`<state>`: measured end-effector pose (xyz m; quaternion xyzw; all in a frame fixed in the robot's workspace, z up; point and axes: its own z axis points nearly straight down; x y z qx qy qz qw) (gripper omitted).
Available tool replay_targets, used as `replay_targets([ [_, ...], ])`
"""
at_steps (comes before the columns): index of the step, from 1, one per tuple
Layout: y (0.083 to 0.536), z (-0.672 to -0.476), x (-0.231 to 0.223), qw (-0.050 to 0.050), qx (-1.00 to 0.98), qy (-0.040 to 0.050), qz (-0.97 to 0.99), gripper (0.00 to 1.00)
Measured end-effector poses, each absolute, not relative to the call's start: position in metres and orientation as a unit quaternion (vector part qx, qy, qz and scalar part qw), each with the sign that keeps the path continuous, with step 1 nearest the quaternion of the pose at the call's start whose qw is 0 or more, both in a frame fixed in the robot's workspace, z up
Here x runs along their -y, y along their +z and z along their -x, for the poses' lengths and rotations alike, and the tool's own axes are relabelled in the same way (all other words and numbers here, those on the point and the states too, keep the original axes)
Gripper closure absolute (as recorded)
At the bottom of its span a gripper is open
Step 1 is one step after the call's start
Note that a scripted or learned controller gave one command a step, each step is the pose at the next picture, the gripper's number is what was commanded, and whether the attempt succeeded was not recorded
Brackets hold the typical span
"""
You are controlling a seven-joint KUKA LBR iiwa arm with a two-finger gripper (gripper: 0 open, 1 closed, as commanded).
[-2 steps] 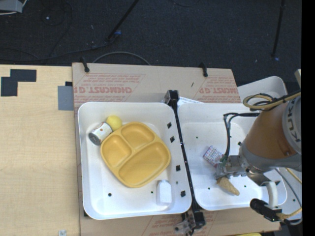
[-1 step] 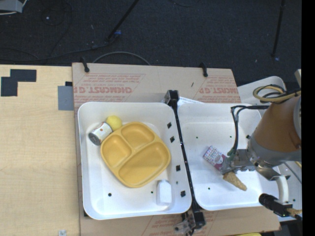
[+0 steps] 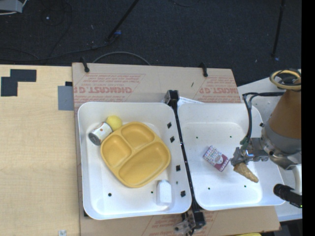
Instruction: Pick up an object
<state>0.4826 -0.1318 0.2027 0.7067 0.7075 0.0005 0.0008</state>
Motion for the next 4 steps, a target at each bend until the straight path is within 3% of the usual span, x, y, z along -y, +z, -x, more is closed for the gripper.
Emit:
replay_targets([
  [1, 0.264, -0.478, 0.134, 0.002, -0.708, 0.001, -0.707, 1.0],
  [4, 0.25, -0.496, -0.012, -0.002, -0.709, -0.0008, -0.705, 1.0],
])
